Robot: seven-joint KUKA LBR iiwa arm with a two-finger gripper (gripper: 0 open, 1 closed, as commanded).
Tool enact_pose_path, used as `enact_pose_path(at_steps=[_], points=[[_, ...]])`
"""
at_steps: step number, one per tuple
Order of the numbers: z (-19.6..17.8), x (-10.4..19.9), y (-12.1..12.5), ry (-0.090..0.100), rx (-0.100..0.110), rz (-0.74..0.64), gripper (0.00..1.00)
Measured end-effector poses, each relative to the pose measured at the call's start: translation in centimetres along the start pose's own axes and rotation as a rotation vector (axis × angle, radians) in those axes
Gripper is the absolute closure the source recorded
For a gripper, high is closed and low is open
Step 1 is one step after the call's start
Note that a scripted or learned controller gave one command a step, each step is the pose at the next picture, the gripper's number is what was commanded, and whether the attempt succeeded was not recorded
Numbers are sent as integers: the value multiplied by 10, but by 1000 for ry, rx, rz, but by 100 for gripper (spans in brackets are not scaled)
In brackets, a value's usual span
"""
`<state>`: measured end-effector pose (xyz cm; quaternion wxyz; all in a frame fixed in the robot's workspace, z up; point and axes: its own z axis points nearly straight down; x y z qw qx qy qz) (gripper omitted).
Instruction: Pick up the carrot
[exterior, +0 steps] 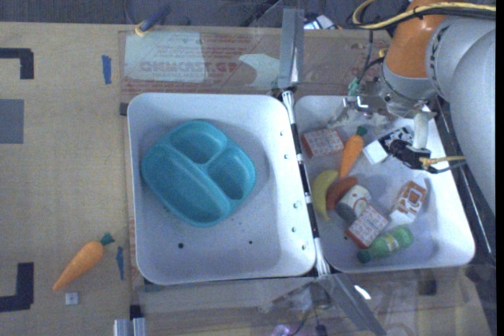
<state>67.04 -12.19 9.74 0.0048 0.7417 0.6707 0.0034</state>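
Fingers (pixel 364 116) at right bin's (pixel 461 244) far edge, apart or together can't tell. Carrot (pixel 351 154) lies just below them in that bin, leafy end toward fingers, banana (pixel 324 193) beside its tip. Second carrot (pixel 79 264) on counter (pixel 63 169) near front-left corner. Teal tray (pixel 198 171) in left bin (pixel 157 110).

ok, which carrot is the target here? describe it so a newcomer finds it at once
Take the right bin, under the gripper. Near its top, just below the arm's wrist, lies the carrot, slanted, green tip up, between a red-and-white box and a yellow banana. Slim, tapered and orange; a second carrot lies outside both bins.
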Motion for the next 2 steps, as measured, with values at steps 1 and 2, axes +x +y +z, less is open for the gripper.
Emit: enact_pose_path(at_steps=[1, 2], points=[[-13, 3, 2, 2, -6, -4, 100], [-124, 50, -7, 0, 10, 84, 100]])
